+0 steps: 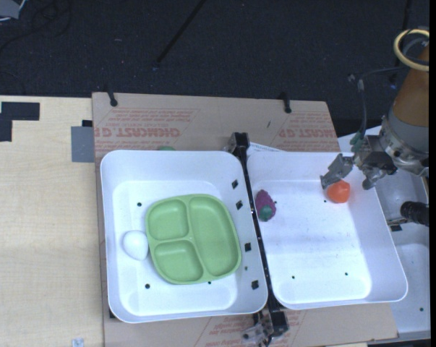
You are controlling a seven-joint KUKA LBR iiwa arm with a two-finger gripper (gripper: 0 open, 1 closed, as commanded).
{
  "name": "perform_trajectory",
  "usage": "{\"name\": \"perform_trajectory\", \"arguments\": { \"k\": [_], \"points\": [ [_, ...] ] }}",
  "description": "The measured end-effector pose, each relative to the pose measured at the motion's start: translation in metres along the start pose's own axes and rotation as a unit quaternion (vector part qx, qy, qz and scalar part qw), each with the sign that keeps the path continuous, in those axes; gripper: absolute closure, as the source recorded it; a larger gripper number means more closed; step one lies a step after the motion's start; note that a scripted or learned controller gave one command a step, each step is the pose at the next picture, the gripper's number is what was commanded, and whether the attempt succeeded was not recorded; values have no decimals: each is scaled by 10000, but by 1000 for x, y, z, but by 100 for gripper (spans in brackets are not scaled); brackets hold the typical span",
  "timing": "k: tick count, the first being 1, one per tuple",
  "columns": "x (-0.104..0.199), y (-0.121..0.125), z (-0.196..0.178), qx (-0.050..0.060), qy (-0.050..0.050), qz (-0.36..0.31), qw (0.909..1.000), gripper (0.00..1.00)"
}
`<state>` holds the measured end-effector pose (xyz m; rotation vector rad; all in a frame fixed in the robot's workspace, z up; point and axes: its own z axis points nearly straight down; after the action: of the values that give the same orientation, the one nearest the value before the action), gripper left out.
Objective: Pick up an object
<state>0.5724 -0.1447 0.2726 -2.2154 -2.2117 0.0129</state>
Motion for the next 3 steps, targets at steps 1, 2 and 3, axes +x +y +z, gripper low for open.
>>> {"name": "perform_trajectory", "arguments": {
  "k": [1, 2, 3],
  "points": [
    [0, 2, -7, -62, -12, -9, 10000, 0],
    [4, -6, 52, -28, -1, -10, 10000, 0],
    [2, -5, 96, -32, -1, -5, 10000, 0]
  ]
}}
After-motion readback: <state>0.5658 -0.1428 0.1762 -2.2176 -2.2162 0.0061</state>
